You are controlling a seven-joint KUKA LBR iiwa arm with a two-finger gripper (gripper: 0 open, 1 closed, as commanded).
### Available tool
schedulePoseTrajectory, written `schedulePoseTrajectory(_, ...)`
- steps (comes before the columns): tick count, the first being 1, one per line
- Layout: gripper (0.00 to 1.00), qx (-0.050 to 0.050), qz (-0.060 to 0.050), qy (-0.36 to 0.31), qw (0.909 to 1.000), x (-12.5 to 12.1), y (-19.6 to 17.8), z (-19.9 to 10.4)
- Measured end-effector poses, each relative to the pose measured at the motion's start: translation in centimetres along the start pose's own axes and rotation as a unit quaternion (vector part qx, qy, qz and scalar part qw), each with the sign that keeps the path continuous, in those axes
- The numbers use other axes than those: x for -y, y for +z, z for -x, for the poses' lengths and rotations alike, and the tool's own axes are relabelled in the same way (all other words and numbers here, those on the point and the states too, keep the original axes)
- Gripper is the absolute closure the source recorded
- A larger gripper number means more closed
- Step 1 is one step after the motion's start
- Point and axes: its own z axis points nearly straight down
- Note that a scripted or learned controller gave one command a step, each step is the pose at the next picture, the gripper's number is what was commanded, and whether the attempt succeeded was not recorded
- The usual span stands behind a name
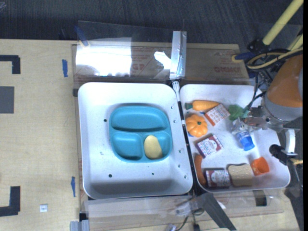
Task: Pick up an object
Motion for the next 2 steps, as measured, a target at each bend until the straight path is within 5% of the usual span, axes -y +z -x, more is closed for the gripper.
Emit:
schedulePoseTrajectory(1,1.0,-0.001,-0.002,0.046,0.9989,-5.5,-8.5,-3.5)
schedulePoseTrajectory(2,1.0,-0.001,-0.009,0.068,0.9977,-4.1,-3.2,-2.2)
